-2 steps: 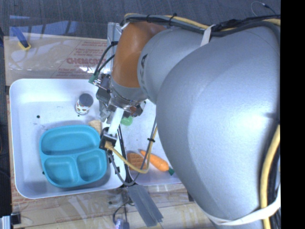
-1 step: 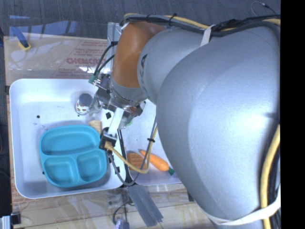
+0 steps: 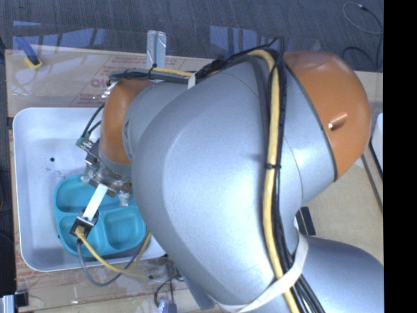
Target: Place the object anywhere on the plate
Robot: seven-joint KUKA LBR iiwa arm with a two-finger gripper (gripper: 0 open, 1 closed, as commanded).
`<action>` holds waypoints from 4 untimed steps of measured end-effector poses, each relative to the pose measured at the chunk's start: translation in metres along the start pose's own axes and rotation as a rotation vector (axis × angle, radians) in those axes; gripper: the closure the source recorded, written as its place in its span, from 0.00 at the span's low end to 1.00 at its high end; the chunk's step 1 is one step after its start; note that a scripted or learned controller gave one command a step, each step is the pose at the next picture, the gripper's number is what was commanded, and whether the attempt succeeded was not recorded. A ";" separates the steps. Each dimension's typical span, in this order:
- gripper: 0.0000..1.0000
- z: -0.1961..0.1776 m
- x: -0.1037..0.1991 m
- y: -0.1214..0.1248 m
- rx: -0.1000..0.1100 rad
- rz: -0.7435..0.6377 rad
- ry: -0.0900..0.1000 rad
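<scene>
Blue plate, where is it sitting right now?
In the camera view the blue plate lies in the left white bin, toward its near right corner, with the grey arm reaching over it and hiding its right edge.

Bright, even overhead light; mild blur.

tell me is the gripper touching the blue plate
Cannot tell. In the camera view the gripper hangs over the blue plate in the left bin, but the wrist covers the spot where they would meet.
</scene>
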State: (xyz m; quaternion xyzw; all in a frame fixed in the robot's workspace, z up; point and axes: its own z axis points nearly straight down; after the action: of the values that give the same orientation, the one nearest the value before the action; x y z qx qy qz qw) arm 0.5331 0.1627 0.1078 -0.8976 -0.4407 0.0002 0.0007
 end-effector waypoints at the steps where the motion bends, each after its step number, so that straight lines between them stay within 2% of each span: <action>1: 1.00 -0.008 -0.001 -0.001 0.005 -0.004 -0.004; 2: 1.00 -0.005 -0.017 0.062 0.014 -0.165 -0.002; 3: 1.00 -0.084 -0.011 0.111 0.002 -0.080 -0.002; 4: 1.00 -0.128 -0.039 0.165 0.002 0.192 -0.003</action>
State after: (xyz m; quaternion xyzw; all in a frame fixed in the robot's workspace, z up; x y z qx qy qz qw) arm 0.6404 0.0307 0.2355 -0.9357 -0.3527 0.0019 0.0010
